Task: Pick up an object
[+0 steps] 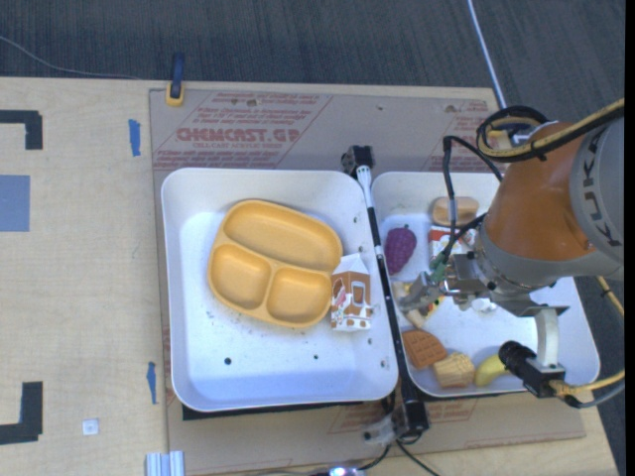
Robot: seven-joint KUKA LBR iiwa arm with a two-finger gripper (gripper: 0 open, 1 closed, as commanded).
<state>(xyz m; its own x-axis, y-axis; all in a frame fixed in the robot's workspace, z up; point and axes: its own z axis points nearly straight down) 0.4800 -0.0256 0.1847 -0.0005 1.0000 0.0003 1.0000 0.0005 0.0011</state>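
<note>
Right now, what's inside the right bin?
The right bin holds purple grapes, a burger, a cracker, corn and a lemon; the arm covers the rest.

Toy food (434, 348) crowding right bin (585, 357)

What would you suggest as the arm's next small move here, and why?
Probably a short descent onto one item. The gripper hangs low over the right bin's left side, among small food toys, with nothing visibly held. The purple grapes lie just beyond it and the cracker just in front, so either is close.
</note>
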